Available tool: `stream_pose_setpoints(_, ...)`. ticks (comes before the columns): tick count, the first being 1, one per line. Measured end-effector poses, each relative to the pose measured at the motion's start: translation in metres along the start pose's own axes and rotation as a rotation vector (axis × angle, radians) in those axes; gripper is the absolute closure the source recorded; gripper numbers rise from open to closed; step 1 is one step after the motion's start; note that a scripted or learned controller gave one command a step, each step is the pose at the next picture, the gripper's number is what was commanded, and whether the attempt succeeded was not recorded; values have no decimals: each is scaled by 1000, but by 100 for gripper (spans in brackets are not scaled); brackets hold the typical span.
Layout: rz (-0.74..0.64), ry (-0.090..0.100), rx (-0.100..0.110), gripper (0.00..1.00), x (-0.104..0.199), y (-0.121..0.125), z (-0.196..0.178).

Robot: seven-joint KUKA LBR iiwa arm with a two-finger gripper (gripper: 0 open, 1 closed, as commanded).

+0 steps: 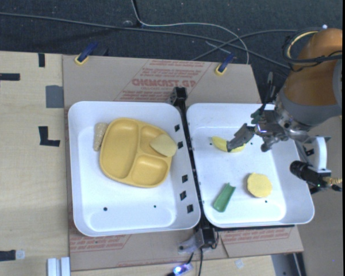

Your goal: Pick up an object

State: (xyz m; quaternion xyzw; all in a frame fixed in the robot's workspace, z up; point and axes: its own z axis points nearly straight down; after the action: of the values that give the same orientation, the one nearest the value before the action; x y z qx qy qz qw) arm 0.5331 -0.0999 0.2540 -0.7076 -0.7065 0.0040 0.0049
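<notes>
A pale wooden surface (23, 171) carries a sheet of brown cardboard (155, 82) printed with red lettering and held by two blue-and-yellow clamps (87, 53) at its far edge. Black tape marks (46, 135) dot the wood on the left. Beyond lies dark carpet (57, 4), crossed by thin cables (178, 25). Lighting is even.

In the right bin, a small yellow banana-like piece (225, 145) lies flat near the upper middle of the floor, curved, one end partly covered. Lower down to the right sits a round yellow disc (259, 185), flat and apart from the rest. Just left of it a green oblong piece (223, 197) lies tilted, near the bin's front.
</notes>
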Motion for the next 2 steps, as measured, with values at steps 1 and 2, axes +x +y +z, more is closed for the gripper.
stream_pose_setpoints(1,-3,-1,-11,0,0,2,-5)
stream_pose_setpoints(2,-3,-2,-7,0,2,1,38)
